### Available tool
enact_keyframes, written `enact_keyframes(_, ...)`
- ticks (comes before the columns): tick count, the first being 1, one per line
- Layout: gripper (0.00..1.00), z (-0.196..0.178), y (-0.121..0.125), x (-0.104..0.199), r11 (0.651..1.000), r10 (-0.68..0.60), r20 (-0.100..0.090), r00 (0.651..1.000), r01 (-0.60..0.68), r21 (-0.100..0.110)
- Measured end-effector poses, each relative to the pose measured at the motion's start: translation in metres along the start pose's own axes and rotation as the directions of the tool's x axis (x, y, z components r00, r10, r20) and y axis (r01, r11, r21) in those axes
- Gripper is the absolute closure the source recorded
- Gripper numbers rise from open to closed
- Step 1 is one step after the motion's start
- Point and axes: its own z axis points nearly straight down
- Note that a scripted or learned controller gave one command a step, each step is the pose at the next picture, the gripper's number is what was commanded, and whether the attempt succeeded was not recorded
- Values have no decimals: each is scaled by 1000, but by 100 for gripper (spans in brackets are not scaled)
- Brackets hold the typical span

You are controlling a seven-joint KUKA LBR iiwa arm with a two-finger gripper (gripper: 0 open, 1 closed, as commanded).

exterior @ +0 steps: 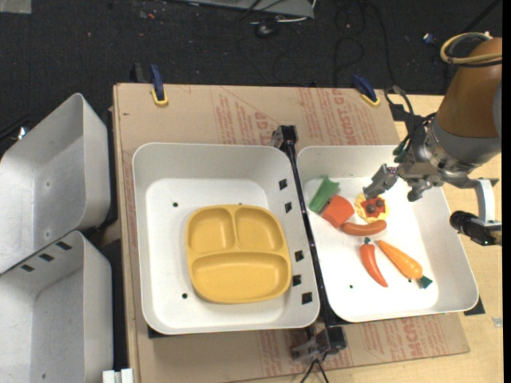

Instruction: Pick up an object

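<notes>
Hovering with my gripper (pixel 397 183) — fingers apart, nothing held — I should centre over the small red-and-yellow toy (pixel 372 207) before closing.

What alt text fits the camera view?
A grey-and-orange arm reaches from the right, its gripper low over toy food in the right bin: an orange pepper, a sausage, a chili and a carrot. The left bin holds a yellow divided plate.

The tabletop (pixel 239 110) is viewed from one fixed camera set above, angled downward at moderate distance; both white bins (pixel 152 214) are taken in, the arm (pixel 471 110) entering from the right.
</notes>
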Motion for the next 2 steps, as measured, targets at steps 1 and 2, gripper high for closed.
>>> enact_keyframes(1, 0, -7, 3, 0, 1000, -3, 2, 1000, 3, -13)
enact_keyframes(2, 0, 56, 6, -3, 1000, 0, 2, 1000, 0, -7)
